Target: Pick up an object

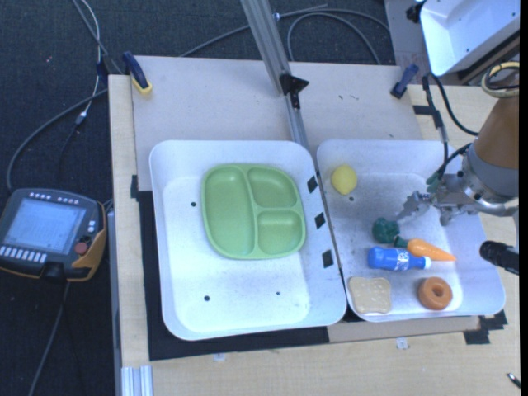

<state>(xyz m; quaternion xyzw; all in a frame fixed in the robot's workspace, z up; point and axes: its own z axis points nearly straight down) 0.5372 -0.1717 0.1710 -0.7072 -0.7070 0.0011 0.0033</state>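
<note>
The right bin (487,291) holds a yellow lemon (344,179) at its back left. Near its middle lie a dark green toy (385,230), an orange carrot (431,250) and a blue bottle (395,259). A bread slice (370,294) and a brown donut (435,292) rest along the front edge. My gripper (430,209) hangs over the right bin's back right, just behind the carrot and to the right of the green toy. Its fingers stand spread open with nothing between them.
A green divided plate (253,210) lies in the left bin (239,312). A slanted metal post (272,31) rises from the back between the bins. A teach pendant (49,233) sits on the floor to the left, with cables around it.
</note>
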